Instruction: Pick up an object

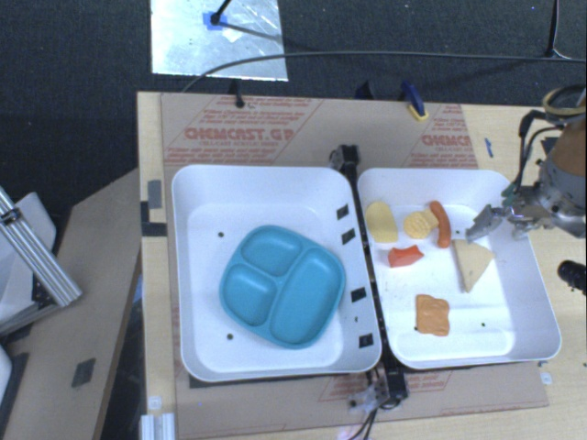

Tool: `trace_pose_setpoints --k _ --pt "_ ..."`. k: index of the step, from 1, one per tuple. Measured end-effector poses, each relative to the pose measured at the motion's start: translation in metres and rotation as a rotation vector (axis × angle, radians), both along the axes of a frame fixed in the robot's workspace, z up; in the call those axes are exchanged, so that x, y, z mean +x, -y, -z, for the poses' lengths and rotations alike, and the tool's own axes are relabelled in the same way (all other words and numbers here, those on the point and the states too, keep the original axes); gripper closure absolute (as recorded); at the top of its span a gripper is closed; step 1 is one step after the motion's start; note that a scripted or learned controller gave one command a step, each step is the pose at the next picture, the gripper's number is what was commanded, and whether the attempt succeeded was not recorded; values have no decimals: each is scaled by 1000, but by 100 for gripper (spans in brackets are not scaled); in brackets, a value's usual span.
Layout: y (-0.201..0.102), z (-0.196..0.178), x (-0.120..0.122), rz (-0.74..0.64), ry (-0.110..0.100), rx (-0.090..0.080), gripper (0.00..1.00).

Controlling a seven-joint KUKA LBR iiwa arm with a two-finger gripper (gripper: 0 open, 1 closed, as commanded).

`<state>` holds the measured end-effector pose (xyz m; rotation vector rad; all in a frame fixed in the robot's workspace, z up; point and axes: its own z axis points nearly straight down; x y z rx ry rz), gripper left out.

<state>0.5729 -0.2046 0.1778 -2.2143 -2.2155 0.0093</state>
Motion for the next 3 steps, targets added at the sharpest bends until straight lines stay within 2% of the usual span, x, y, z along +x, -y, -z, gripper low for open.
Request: trace_pose_setpoints --k 1,2,3 --pt "0 -7 3 -3 12 -3 0" --pt "-4 54 7 -3 10 -2 0" --pt "-2 89 11 -3 25 -11 0"
